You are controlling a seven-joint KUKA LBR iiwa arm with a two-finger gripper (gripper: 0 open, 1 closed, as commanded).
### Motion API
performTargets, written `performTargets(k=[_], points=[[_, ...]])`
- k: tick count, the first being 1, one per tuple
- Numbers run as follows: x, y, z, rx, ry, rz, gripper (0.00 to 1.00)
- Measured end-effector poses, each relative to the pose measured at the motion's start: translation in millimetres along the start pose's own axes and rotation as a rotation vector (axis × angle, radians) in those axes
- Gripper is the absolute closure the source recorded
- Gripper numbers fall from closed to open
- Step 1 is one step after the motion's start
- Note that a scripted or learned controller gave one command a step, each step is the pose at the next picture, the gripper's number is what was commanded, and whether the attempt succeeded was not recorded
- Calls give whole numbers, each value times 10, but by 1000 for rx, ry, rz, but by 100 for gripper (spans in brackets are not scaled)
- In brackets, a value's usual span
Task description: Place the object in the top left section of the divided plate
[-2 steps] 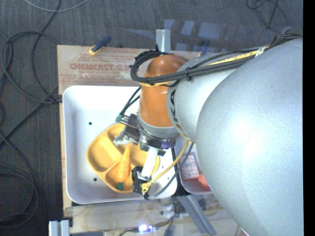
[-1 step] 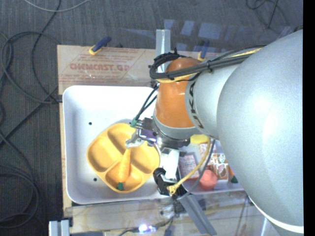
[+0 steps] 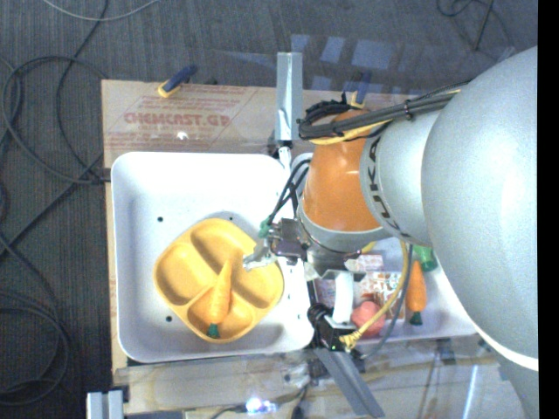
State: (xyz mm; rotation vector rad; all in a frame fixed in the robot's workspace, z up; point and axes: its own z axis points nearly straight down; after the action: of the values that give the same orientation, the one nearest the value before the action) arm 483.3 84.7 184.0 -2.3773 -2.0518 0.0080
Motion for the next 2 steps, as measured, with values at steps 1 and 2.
performTargets(k=[1, 2], points=[[903, -111, 831, -9, 1, -115, 0], [600, 352, 514, -1, -2, -370, 0]])
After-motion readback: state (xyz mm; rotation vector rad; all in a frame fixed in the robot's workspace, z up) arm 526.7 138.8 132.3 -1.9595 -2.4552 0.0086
